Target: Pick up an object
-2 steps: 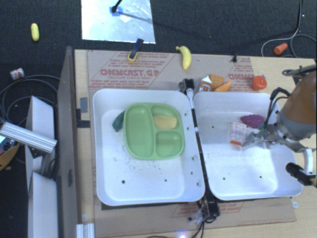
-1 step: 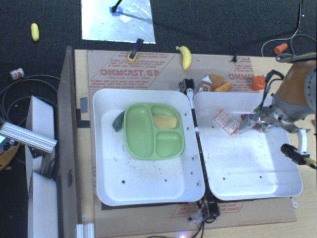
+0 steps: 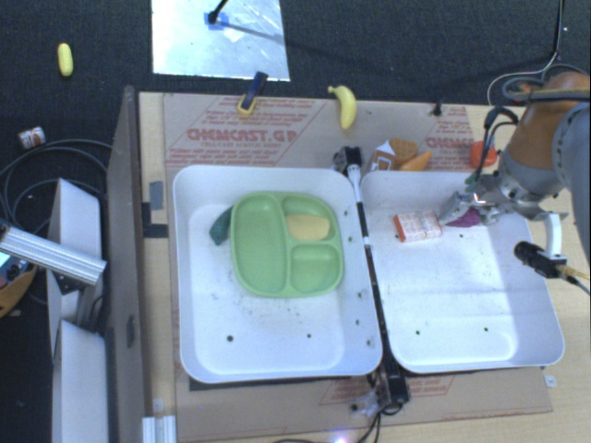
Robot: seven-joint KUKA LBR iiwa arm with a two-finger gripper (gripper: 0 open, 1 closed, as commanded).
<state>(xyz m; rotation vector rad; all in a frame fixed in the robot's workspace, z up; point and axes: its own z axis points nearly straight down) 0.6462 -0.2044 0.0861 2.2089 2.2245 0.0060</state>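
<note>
**Me:** Hand [image 3: 469, 209] sits low at the far edge of the right bin [image 3: 480, 340], tips down by a small purple thing [image 3: 471, 218]. Whether my fingers are spread or closed on it, I cannot tell; they blur into the purple from up here.

**You:** So is it picked?

**Me:** I won't claim that. The purple piece looks to lie on the bin floor, touching or just under my tips. Just beside it, toward the middle, lies a red-and-white box [image 3: 417, 226], flat and a little askew.

**You:** Why come in at that spot?

**Me:** My guess: those two are what the right bin offers, and both lie near the far wall, so I reach over the rim from the right. My arm [image 3: 545, 146] bends down steeply, orange band [image 3: 531, 137] above the wrist, hand angled toward the left.

**You:** And the left bin [image 3: 277, 349]?

**Me:** It bears a green tray [image 3: 277, 275] with a yellow block [image 3: 309, 225] in its upper right compartment, and a dark green piece [image 3: 221, 224] against the tray's left rim. Well apart from me.

**You:** Anything outside the bins?

**Me:** On the surface behind them, a banana [image 3: 345, 106] and an orange thing [image 3: 414, 161], neither within my present reach, I judge.
</note>
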